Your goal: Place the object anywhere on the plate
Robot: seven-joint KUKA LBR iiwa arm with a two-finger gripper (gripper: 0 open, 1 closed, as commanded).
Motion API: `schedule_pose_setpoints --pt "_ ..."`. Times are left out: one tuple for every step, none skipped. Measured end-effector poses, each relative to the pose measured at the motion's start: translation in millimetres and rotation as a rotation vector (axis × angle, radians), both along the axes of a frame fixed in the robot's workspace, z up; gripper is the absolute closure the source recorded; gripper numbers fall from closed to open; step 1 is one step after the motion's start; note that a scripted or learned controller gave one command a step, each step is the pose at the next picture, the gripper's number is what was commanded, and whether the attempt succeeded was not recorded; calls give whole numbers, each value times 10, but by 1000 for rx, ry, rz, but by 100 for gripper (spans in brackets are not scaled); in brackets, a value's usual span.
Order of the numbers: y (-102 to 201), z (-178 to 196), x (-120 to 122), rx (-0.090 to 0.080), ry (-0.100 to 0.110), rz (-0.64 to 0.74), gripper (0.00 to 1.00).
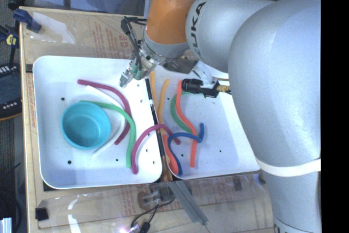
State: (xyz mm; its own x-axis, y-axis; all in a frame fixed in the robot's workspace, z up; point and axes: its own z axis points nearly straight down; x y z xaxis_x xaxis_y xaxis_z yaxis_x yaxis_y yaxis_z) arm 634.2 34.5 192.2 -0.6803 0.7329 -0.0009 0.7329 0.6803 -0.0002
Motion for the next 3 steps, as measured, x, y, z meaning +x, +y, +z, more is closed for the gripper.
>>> schedule_pose_setpoints --pt "-205 1868 -6 2 -2 -138 100" --pt "-589 2315 225 2 -2 -117 100" --pt "-751 2507 -175 0 4 -446 100"
